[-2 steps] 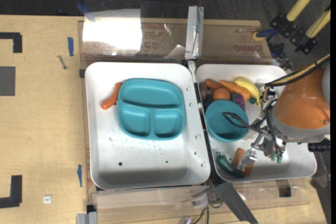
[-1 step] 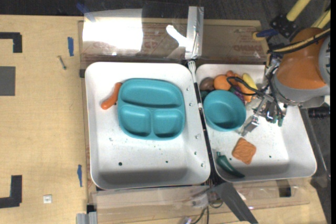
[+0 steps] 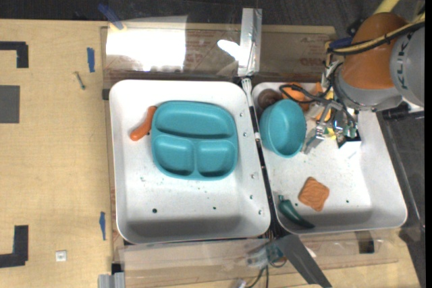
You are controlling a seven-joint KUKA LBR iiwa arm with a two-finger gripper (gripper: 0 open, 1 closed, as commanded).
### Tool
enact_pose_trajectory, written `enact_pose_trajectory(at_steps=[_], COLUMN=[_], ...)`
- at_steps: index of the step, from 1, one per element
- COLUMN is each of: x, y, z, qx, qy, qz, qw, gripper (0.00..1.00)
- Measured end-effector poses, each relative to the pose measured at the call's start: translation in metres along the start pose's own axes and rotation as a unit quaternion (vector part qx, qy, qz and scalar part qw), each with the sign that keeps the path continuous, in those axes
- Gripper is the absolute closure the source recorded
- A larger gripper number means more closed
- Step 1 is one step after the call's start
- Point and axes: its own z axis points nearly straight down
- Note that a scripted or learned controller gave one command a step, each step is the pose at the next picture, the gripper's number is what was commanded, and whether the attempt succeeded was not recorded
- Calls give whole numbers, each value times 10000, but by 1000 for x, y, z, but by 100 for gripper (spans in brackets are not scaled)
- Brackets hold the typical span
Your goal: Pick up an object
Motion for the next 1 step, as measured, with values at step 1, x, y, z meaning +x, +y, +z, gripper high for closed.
enact_pose_trajectory(at_steps=[1], x=[2], y=[-12], z=[0], qx=[-19], qy=[11], qz=[150], qw=[9999], gripper=[0])
